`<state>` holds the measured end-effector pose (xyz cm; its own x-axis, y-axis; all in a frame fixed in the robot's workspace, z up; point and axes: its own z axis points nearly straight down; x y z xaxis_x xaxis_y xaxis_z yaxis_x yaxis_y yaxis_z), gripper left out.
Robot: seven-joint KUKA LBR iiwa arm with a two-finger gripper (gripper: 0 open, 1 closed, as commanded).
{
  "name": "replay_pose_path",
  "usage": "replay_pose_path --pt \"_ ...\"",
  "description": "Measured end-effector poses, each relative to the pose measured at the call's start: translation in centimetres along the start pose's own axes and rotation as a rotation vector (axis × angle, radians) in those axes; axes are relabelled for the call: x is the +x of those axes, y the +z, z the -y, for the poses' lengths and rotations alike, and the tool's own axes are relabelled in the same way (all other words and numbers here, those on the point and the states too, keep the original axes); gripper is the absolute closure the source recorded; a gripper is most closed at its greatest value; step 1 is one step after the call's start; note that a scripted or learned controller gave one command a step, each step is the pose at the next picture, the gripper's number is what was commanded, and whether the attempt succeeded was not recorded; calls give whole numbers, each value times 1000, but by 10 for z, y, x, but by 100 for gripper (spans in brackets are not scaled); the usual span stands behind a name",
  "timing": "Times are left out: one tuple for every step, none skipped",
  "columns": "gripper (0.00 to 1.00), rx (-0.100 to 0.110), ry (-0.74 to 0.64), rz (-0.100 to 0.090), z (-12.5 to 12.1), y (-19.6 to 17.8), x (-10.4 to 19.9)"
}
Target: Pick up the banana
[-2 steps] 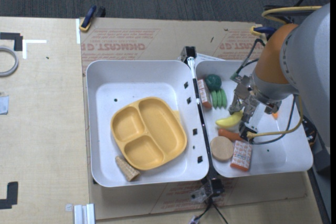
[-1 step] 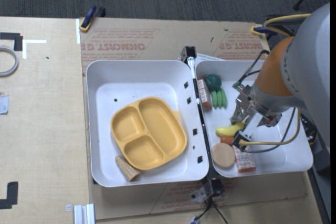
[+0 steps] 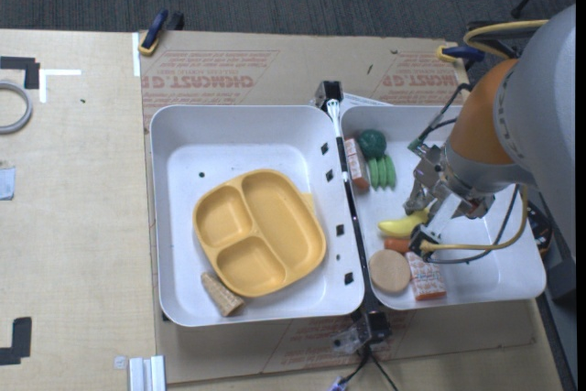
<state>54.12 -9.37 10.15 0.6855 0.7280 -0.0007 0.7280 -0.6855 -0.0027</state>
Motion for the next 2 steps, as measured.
replay_pose_path --pt "100 -2 -152 0 88 -90 55" --pt "100 -1 -400 1 150 -90 67"
